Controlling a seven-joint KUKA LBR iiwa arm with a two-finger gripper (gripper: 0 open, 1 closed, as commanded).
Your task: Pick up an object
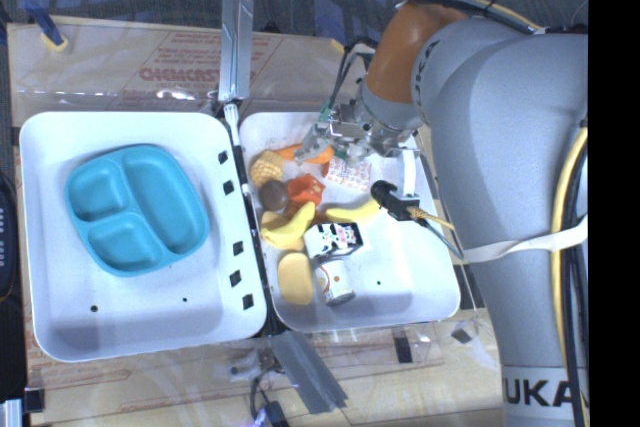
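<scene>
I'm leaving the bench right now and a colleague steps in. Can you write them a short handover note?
Gripper: low over the far end of the right bin, at the edge of the heap. Whether it grips anything cannot be seen.
Things: the banana, brown ball, patterned box, yellow block and small can all lie in the right bin. The left bin holds a blue divided plate.
Done: no object visibly lifted.
Left: grasp one object and raise it clear of the bin.
</scene>
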